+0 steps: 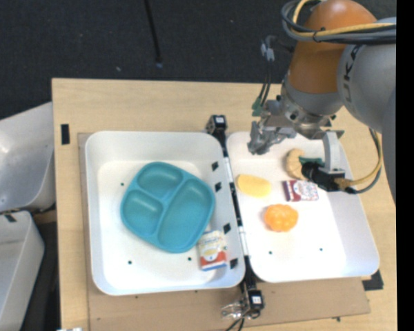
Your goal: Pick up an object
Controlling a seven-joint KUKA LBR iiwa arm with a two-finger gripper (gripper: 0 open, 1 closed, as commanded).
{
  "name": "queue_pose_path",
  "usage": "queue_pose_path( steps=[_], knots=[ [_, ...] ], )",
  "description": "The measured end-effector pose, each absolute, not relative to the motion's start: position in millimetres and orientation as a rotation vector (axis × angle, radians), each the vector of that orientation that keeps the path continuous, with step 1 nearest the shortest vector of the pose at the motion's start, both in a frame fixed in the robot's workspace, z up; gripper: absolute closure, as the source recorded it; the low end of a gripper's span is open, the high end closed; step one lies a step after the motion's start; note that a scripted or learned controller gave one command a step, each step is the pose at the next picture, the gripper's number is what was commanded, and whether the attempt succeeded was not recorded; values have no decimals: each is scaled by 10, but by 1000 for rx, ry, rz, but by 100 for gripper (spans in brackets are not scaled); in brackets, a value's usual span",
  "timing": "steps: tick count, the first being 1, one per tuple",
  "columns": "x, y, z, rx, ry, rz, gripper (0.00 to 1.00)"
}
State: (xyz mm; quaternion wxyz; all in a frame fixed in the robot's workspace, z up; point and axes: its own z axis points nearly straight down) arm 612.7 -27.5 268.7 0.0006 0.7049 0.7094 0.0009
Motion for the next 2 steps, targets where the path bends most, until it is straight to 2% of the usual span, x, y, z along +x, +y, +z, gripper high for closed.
queue_pose_path(
  steps=[2],
  knots=[
    [6445, 839, 2404, 2214, 2227, 2, 100]
  ],
)
